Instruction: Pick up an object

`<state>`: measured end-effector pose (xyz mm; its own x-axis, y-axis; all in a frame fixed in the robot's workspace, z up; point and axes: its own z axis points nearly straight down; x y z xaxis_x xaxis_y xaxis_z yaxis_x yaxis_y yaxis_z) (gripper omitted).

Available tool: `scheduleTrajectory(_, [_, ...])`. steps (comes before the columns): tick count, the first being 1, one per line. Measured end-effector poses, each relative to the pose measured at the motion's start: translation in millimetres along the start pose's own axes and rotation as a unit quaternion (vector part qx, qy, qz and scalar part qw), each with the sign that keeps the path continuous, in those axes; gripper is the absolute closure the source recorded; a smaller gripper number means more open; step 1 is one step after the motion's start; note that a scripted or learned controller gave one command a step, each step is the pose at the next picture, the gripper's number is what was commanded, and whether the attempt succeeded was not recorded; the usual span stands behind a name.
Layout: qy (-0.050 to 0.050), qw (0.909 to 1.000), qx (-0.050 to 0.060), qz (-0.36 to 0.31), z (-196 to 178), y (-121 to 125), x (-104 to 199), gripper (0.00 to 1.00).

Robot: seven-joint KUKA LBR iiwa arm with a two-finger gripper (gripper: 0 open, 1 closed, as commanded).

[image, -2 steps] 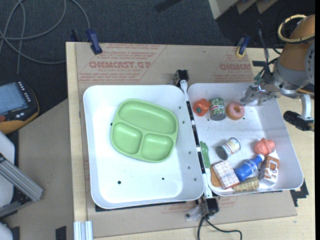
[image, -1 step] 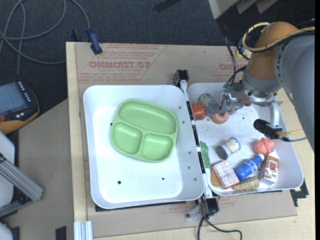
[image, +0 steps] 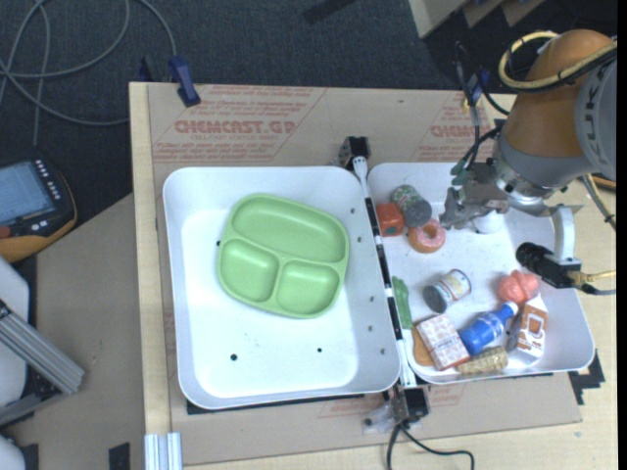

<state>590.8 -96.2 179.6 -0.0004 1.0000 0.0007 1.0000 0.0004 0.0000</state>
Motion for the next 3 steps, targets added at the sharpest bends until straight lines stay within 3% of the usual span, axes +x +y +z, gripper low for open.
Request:
scheduleTrajectory(1, [0.0,1.0,0.001,0.0,0.7,-0.5,-0.2,0.0])
scheduleTrajectory(2, [-0.001,1.0,0.0,0.001,95.1,-72.7,4.0,0.0])
scheduleTrajectory(3, [-0.001,1.0,-0.003,0.001,84.0,-71.1,4.3,1.0])
